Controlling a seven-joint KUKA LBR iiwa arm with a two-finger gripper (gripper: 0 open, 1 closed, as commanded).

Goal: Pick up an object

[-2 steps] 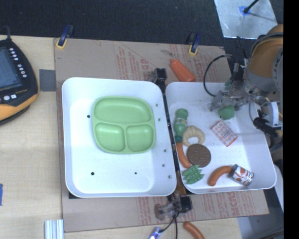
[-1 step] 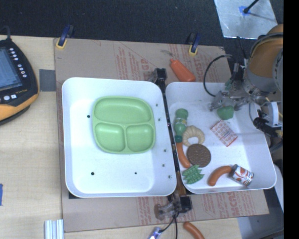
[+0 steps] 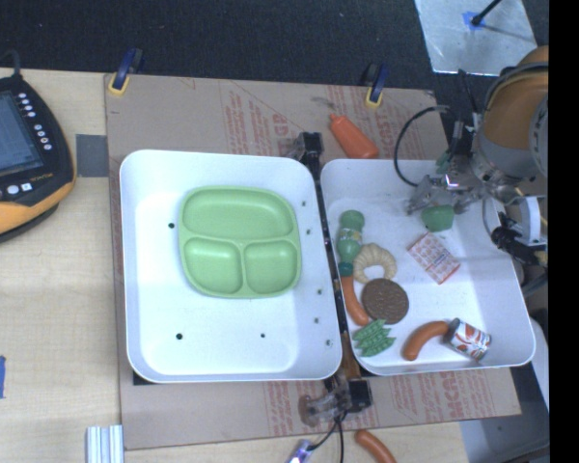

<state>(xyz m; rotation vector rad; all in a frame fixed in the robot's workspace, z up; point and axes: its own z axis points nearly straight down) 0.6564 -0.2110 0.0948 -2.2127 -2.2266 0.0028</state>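
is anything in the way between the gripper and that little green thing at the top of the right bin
Nothing visible stands between them. The gripper sits right over the small green object near the back of the right bin. The nearest neighbour, the red-and-white packet, lies just in front of it, apart.

we see even, bright overhead light, glare washing the left white bin (image 3: 145,287), soft shadows, and slight overall blur.
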